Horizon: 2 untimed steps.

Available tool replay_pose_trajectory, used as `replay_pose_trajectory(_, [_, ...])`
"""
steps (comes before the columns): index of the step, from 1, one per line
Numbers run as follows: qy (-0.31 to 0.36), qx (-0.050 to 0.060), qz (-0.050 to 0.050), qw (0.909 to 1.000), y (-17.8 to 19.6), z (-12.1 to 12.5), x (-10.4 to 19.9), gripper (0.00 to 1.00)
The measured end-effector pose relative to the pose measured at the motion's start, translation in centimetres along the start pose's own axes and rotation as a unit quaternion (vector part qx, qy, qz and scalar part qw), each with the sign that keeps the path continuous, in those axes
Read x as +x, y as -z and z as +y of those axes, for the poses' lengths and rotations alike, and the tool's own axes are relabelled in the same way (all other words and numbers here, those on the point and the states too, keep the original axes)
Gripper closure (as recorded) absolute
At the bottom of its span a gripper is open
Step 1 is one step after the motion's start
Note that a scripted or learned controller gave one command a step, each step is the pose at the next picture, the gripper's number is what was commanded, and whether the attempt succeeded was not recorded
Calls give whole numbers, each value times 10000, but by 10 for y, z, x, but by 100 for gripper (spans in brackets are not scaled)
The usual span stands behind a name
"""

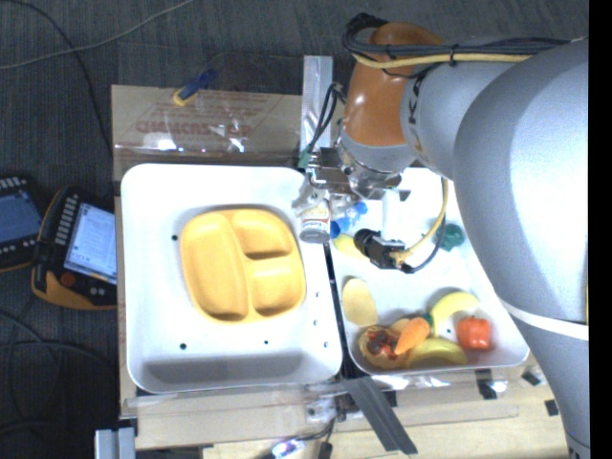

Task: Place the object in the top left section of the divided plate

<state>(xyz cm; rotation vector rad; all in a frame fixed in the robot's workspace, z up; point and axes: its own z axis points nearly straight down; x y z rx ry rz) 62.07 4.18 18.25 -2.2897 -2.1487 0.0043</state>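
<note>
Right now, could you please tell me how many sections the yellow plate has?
3: a long one on the left, two smaller on the right, upper and lower.

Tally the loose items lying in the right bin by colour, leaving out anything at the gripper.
Yellow or pale yellow: 3, a round slice, a banana, a yellow-green fruit
Orange: 1, a carrot
Red: 1, a tomato-like piece
Teal: 1, a small piece
Total: 6
</note>
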Motion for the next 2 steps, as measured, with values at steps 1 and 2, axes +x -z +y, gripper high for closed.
replay_pose_trajectory(1, [-1228,-5,19,9924,1,-7,-8,100])
replay_pose_trajectory(2, [-1232,10,12,9924,0,-8,-8,0])
